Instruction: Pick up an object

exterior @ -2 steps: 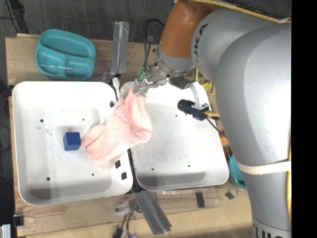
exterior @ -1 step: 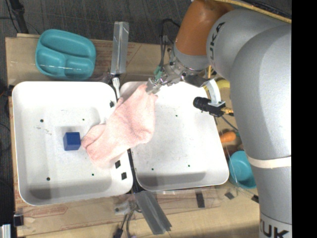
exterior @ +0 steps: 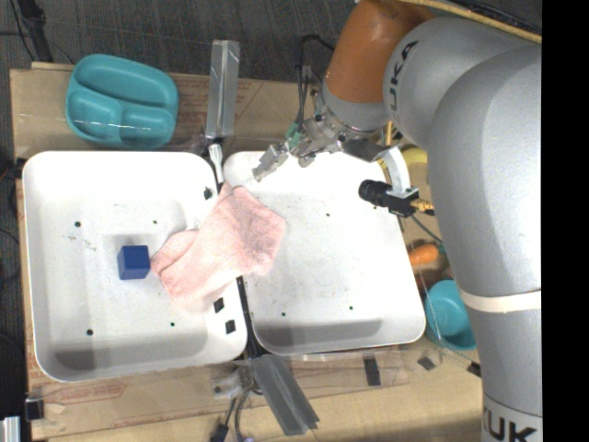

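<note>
**Gripper over right bin's far-left corner, nothing held**

Arm (exterior: 460, 136), grey with orange band, takes up the right side and reaches leftward; biggest thing in view. Bench (exterior: 28, 90) underneath, brown.

Left bin (exterior: 55, 247), white and shallow, lies left of and below the gripper. Right bin (exterior: 340, 274), white, sits directly under and below-right of the gripper.

Pink cloth (exterior: 225, 242), crumpled, lies just below-left of the gripper, draped over the shared rims of both bins, most of it in the left bin. Not touching the gripper as far as visible.

Teal tray (exterior: 121, 99), two-compartment, on the bench well left of the gripper and slightly above it, outside the bins.

Grey bar (exterior: 222, 86) stands upright-ish left of the gripper at the bins' far junction.

Gripper (exterior: 269, 164) hangs over the far-left corner of the right bin, tilted down-left. Fingers: too small and blurred, cannot tell if apart or together. Nothing visible between them.

Teal cup (exterior: 448, 313) well below-right of the gripper, outside the right bin, partly behind the arm.

Blue cube (exterior: 134, 261) in the left bin, well left and below the gripper, just left of the cloth, apart from it.

Orange item (exterior: 422, 255) right of the right bin, too hidden to identify.
</note>
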Tool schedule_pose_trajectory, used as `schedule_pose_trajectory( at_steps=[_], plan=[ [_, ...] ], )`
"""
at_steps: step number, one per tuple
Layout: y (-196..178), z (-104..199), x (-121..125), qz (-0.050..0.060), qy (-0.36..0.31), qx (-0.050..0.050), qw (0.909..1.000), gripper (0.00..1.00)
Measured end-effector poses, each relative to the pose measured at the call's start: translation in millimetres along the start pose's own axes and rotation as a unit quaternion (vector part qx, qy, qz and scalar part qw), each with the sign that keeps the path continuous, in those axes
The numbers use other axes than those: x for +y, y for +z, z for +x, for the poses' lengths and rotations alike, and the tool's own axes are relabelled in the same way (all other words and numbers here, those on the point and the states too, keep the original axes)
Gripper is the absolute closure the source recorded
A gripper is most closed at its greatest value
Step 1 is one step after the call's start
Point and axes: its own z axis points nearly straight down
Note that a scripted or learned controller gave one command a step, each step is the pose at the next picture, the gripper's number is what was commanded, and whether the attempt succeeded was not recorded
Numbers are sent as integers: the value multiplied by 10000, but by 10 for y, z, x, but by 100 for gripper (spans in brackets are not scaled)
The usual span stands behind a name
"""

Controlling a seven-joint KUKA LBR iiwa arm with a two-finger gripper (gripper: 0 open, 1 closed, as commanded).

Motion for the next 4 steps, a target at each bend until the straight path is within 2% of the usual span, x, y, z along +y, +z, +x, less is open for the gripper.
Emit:
schedule_pose_trajectory(
  at_steps=[1,2,3,4],
  plan=[
    [1065,-290,-91,17,-968,12,9953,0],
    [1143,-132,-471,13,-1973,14,9803,0],
    [1119,-222,-120,-9,-2555,-7,9668,0],
    [1003,-225,-108,-19,-2575,-21,9663,100]
  ],
)
